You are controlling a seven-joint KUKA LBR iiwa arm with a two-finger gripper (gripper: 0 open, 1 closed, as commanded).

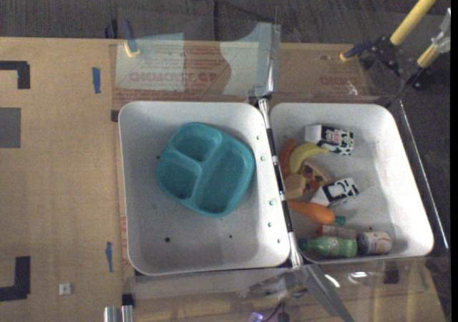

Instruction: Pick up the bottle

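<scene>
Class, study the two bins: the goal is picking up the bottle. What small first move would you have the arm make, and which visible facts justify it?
Probably bring the arm in over the right bin's near edge, above the green bottle. The bottle lies on its side there, between the bin's dividing wall and a small can, with a carrot just behind it, so a descent from straight above looks safest.

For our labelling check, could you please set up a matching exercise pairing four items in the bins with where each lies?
Things:
1. teal plate
2. green bottle
3. carrot
4. banana

Places:
A. near corner of the right bin, beside a small can
B. left bin
C. right bin, by the divider, far half
D. right bin, just above the bottle

Pairs: 1-B, 2-A, 3-D, 4-C
</scene>
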